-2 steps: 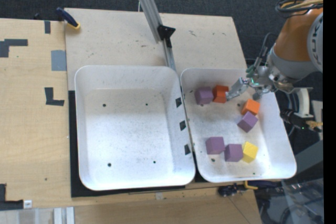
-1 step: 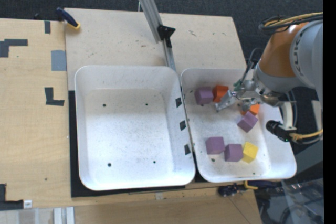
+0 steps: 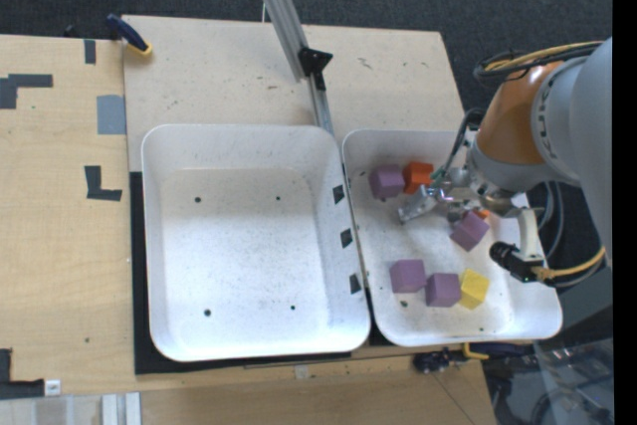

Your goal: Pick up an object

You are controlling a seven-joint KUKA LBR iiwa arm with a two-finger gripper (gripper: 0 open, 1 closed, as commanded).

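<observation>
A fixed camera looked down at a slant on two shallow white bins side by side on a wooden bench. The left bin point(image 3: 244, 239) filled the centre of the frame and held nothing but a few dark specks. The right bin point(image 3: 528, 318) sat in the right half and held the loose blocks.

The grey arm, with its orange band point(image 3: 513, 114), reached in from the right edge. Its gripper point(image 3: 430, 201) was low inside the right bin, in that bin's upper middle. Whether it was released or clenched could not be told from this angle.

Just left of the gripper lay a purple block point(image 3: 387, 181) touching an orange block point(image 3: 419, 174). Another purple block point(image 3: 469, 230) sat just below and right of the gripper. Near the lower edge of the bin were two purple blocks point(image 3: 408, 275) point(image 3: 443, 289) and a yellow block point(image 3: 475, 288).

The likely risk was crowding: with blocks pressed close around the tool, it could nudge one aside, or close on an edge and lose it on lifting.
</observation>
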